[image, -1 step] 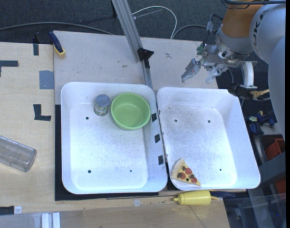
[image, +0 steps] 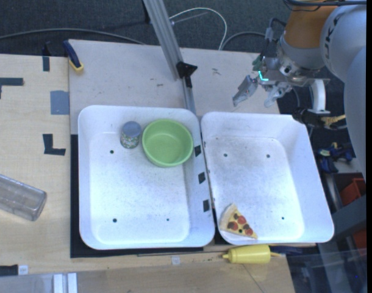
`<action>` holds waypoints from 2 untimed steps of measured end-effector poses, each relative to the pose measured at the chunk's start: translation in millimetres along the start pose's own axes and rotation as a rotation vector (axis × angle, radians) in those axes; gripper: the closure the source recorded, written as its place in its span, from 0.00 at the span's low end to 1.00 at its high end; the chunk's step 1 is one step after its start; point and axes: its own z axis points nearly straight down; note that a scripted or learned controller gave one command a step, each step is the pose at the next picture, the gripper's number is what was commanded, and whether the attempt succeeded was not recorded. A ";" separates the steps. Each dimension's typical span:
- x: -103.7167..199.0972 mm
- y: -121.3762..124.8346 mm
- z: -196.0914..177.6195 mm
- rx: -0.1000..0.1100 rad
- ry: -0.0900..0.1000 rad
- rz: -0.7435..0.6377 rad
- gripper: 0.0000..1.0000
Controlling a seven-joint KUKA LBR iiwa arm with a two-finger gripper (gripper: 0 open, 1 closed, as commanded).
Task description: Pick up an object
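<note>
End effector (image: 258, 94) hung above the tabletop (image: 125, 72), just past the far rim of the right bin (image: 308, 163), outside both bins. Its two fingers (image: 242, 95) stood spread apart with nothing between them: released, no load.

Candidate things noted:
- Pizza slice (image: 237, 221), a toy, lay flat in the near-left corner of the right bin, close against the left wall. Its point faced the far side, crust end toward the near rim, so the long axis ran roughly far-to-near, slanted a little.
- Green bowl (image: 167, 142) sat upright at the far side of the left bin (image: 88, 182), near the wall shared with the right bin.
- Small can (image: 130, 135) stood upright just beside the bowl, on its left, close to touching.
- Yellow bottle (image: 249, 254) lay on its side on the tabletop, outside the near rim of the right bin.

Key relation: the pizza slice lay toward the camera and slightly left of the end effector, across the full depth of the right bin. The bowl lay left of it, across the dividing walls.

Judgement: approach not yet begun. The bowl's rim looked the easier hold; the slice, flat and hard by the wall, looked likely to slip a two-finger pinch.
</note>
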 end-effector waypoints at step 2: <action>8.9 -11.9 111.9 0.005 0.000 0.001 0.00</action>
